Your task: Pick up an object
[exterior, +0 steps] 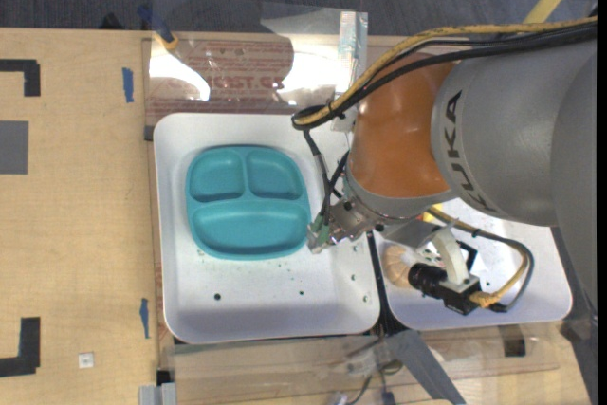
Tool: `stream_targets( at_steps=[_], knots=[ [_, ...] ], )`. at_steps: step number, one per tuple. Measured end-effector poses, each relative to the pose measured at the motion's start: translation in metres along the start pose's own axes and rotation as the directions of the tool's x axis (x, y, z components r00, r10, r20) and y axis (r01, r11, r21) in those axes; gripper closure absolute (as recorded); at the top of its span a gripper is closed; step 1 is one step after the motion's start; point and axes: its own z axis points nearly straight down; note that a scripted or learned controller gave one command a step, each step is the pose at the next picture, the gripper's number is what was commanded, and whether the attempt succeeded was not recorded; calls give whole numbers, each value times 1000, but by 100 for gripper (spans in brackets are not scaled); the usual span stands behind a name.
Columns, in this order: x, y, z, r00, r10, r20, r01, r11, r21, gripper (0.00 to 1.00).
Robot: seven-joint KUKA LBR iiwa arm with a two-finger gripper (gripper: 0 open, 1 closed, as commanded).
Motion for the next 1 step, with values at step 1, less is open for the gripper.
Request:
stream_targets(
  at_steps=[1],
  knots=[
    [-30,-15,30,946,325,-1,-325,946,5,100]
  ],
)
